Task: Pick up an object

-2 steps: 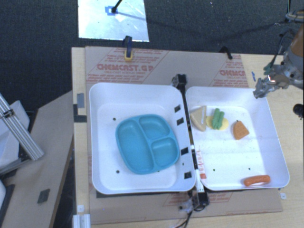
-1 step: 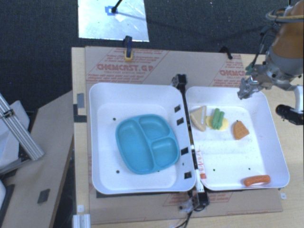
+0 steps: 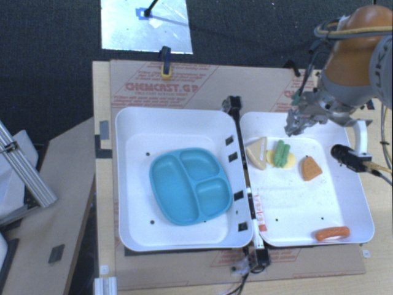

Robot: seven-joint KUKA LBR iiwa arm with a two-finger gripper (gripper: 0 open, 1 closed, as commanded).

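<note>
My gripper point(image 3: 293, 128) hangs over the far part of the right bin point(image 3: 344, 226), just beyond a green vegetable piece point(image 3: 282, 153) that lies on a yellow slice point(image 3: 288, 161). A pale wedge point(image 3: 257, 152) lies left of them, by the divider. To their right sits an orange wedge point(image 3: 311, 168). An orange-red sausage point(image 3: 332, 233) rests near the bin's front edge. Nothing shows between my fingers.
The left bin point(image 3: 132, 140) holds a blue plate with three compartments point(image 3: 187, 185). Black clips run along the divider point(image 3: 239, 165) between the bins. A black fixture point(image 3: 347, 155) juts in over the right bin's right rim. A yellow clamp point(image 3: 166, 66) stands beyond the bins.
</note>
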